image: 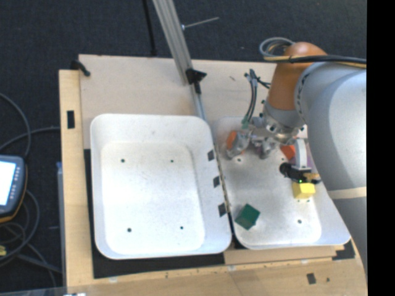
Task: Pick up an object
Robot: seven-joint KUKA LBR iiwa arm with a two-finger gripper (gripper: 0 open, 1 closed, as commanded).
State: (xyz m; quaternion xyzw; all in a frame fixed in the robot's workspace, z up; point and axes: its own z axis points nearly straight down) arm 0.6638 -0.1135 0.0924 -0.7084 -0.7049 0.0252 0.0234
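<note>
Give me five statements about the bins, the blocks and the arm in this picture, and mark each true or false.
1. The green block lies in the right bin. True.
2. The gripper hangs above the left bin. False: it is over the far end of the right bin.
3. The yellow block lies near the right bin's right side. True.
4. The green block touches the yellow block. False: bare bin floor lies between them.
5. An orange object sits in the left bin. False: it is in the right bin, beside the gripper.
</note>
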